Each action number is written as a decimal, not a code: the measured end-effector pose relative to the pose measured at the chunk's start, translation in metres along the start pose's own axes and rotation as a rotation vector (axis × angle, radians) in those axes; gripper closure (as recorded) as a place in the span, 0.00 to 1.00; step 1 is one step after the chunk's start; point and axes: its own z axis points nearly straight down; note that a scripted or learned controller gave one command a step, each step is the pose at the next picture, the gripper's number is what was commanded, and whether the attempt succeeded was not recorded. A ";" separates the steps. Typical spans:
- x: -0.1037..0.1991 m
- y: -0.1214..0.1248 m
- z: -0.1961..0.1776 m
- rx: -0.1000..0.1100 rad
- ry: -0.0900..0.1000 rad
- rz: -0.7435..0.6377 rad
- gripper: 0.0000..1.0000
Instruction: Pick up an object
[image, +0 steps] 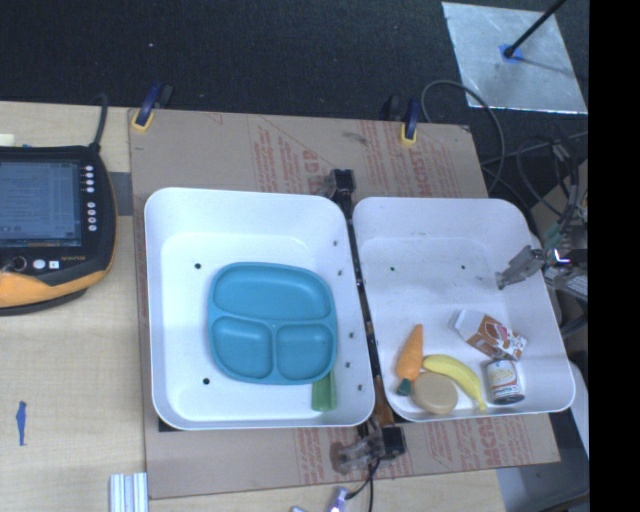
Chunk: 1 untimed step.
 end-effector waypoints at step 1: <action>0.022 0.077 0.006 0.002 0.003 -0.001 0.00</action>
